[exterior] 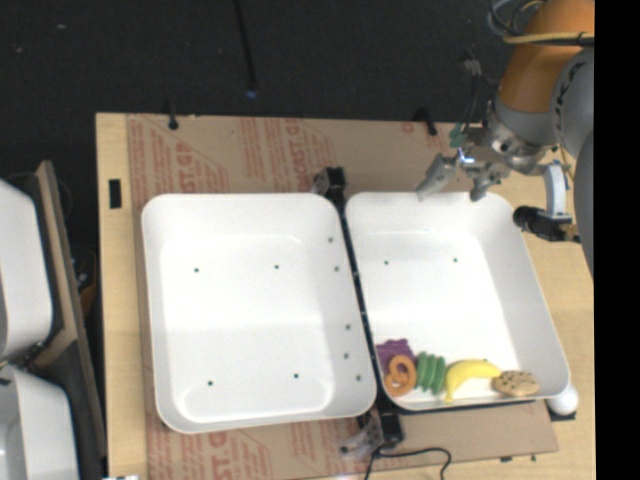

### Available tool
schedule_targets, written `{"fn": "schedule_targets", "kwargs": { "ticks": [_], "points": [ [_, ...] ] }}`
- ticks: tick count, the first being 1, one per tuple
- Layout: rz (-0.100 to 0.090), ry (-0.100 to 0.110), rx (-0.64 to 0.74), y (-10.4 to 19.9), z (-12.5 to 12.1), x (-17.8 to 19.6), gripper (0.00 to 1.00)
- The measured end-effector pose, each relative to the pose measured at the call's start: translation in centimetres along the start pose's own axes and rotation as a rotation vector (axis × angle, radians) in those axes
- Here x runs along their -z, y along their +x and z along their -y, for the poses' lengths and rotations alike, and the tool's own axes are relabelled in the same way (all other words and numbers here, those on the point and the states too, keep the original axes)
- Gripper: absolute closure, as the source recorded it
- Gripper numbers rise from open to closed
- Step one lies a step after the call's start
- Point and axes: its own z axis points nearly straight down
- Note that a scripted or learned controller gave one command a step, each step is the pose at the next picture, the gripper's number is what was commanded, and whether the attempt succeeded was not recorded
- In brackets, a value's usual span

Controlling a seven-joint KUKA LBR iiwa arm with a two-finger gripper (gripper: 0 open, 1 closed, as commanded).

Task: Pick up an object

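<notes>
Cardboard-covered bench bears two white bins; toys, among them a banana (470,373), lie along the right bin's (440,238) near edge. Gripper (452,182) hovers spread, empty, over its far edge; picking remains undone.

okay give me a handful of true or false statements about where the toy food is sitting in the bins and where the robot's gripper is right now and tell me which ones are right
1. The yellow banana lies in the right bin. True.
2. The gripper is down among the toys at the near edge. False: it hangs over the far edge of the right bin, well away from them.
3. The cookie sits in the right bin's near right corner, beside the banana. True.
4. The orange ring lies in the left bin. False: it is in the right bin, next to the green piece.
5. The gripper's fingers hold the banana. False: nothing is between them; they are spread apart.
</notes>
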Motion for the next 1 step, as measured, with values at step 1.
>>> {"fn": "schedule_targets", "kwargs": {
  "ticks": [1],
  "points": [
    [-0.002, 0.007, 0.002, 4.08, 3.83, -8.28, 0.0]
  ]
}}
